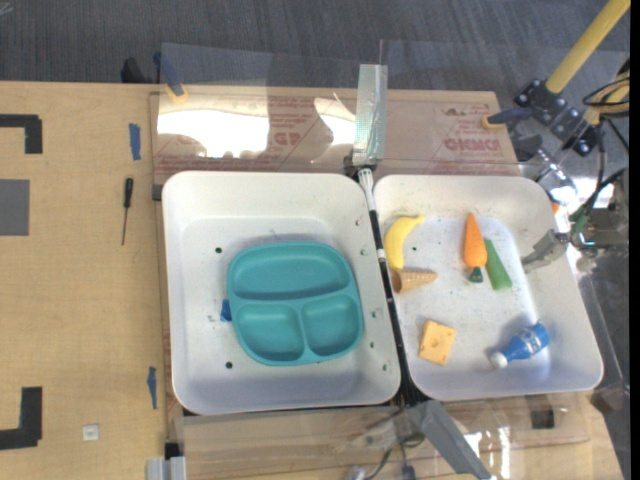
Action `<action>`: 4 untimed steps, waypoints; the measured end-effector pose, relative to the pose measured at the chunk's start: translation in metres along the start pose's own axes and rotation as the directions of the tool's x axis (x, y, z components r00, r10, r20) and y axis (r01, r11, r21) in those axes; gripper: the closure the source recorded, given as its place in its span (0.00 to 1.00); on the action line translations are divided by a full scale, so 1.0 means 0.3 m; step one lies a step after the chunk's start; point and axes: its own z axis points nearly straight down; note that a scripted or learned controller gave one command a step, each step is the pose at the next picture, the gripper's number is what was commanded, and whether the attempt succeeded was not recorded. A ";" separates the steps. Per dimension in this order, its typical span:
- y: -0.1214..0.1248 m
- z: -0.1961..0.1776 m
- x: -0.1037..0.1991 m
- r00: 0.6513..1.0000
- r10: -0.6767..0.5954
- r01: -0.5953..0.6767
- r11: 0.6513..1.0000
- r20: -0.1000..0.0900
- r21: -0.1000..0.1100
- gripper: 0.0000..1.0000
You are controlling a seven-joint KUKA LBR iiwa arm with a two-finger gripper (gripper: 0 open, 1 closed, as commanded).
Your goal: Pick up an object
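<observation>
The carrot, at 12 o'clock in the right bin, looks light, rigid and smooth, best pinched mid-body; the end effector state cannot be determined.

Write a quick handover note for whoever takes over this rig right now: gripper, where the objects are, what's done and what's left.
Gripper: at the right bin's right edge, holding nothing that can be seen.
Right bin: banana, ice cream cone, carrot, green piece, cheese wedge, blue bottle.
Left bin: teal divided plate.
Done: nothing picked.
Left: grasp and lift one object.
</observation>
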 end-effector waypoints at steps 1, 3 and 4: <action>0.018 0.392 0.166 0.924 0.383 -0.383 0.924 -0.001 -0.004 0.00; 0.195 0.394 0.091 0.978 -0.210 0.210 0.978 0.003 -0.005 0.00; 0.204 0.350 0.090 0.978 -0.210 0.210 0.978 0.007 -0.013 1.00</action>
